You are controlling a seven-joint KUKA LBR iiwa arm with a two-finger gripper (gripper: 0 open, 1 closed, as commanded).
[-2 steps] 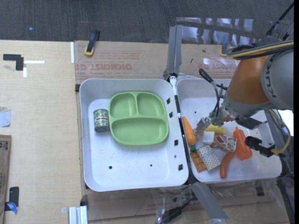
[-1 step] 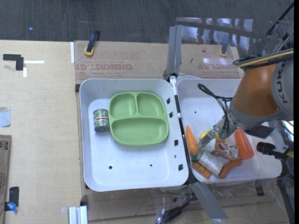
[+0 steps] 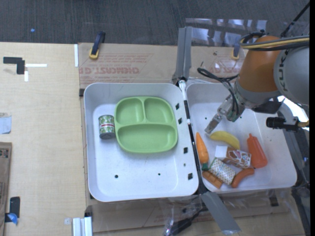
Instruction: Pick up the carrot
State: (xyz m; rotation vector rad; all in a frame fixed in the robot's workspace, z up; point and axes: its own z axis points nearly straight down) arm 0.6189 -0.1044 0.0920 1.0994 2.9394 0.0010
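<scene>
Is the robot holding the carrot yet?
No. The gripper hangs above the banana with nothing in it; the carrot lies in the right bin.

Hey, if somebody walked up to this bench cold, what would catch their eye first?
Probably the green divided plate in the left bin, with a small can beside it. Next, the heap of toy food in the right bin: a carrot along its left wall and a banana just under the gripper. The arm with its orange band looms over that bin's far side.

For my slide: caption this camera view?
Two-finger gripper hovers above yellow banana, right of orange carrot in right white bin.
</scene>
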